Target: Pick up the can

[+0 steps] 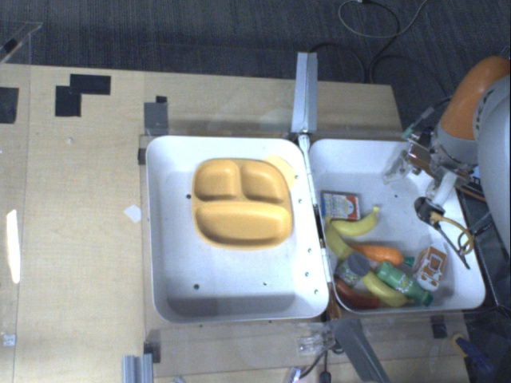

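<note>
The end effector (421,162) hangs at the upper right of the right bin (351,154), above bare white floor near the far wall. It has nothing in its grasp that I can make out, and how wide it stands cannot be told from this slanted view.

The can (403,282) is, by my reading, the green cylinder lying on its side in the heap at the near edge of that bin. From the end effector it lies at roughly 6 o'clock, a shade toward 7, and well apart. Its long axis runs from about 10 o'clock to 4 o'clock (so a grip across the body would need closing along the 1-to-7 line).

It looks smooth, hard and glossy, a rounded shape likely to roll or slip if nudged. It is hemmed in: a yellow banana (382,289) touches it on the left, an orange carrot (382,254) lies just above, and a small printed carton (430,266) sits just to its right. A second banana (357,225) and a flat packet (340,206) lie further up.

The left bin (160,238) holds a matte yellow divided tray (242,202), moulded and soft-edged, well away from the work. Both bins rest on the pale wooden bench (72,214).
</note>
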Controlling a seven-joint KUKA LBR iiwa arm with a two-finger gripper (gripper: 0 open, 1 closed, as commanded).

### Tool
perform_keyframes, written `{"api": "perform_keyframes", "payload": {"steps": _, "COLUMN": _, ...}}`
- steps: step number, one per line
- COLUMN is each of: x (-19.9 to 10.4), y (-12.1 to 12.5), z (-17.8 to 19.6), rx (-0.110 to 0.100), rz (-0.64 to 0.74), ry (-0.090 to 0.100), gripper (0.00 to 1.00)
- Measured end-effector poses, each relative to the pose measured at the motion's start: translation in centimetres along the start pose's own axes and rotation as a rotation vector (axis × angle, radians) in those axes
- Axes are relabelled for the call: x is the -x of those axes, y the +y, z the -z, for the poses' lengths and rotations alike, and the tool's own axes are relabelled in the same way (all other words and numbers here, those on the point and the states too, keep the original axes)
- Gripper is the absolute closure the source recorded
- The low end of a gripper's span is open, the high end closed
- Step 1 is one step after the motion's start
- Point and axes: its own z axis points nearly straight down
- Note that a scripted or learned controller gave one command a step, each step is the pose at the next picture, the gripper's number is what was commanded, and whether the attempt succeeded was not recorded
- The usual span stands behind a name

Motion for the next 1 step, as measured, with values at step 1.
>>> {"api": "perform_keyframes", "payload": {"steps": 1, "x": -1.99, "y": 2.26, "z": 9.04, "rx": 0.001, "rz": 0.024, "ry": -0.001, "gripper": 0.00}}
